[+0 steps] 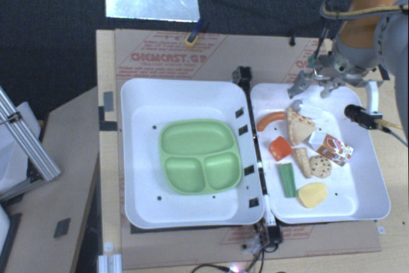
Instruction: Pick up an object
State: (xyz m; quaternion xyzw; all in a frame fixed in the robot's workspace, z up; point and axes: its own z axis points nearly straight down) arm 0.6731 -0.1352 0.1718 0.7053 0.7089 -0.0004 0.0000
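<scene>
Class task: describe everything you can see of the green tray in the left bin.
The green tray is a pale green, smooth, plastic-looking dish with rounded corners. It has three compartments: one wide one at the far side and two smaller ones nearer the camera. It lies flat, slightly turned, near the middle of the left bin, resting on its floor.

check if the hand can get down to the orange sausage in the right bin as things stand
Probably yes. The hand hovers over the right bin's far end, and the orange sausage lies just below it in the view, uncovered, with the pizza slice touching one end.

A robotics lab: a bench with two white bins, toy food
</scene>
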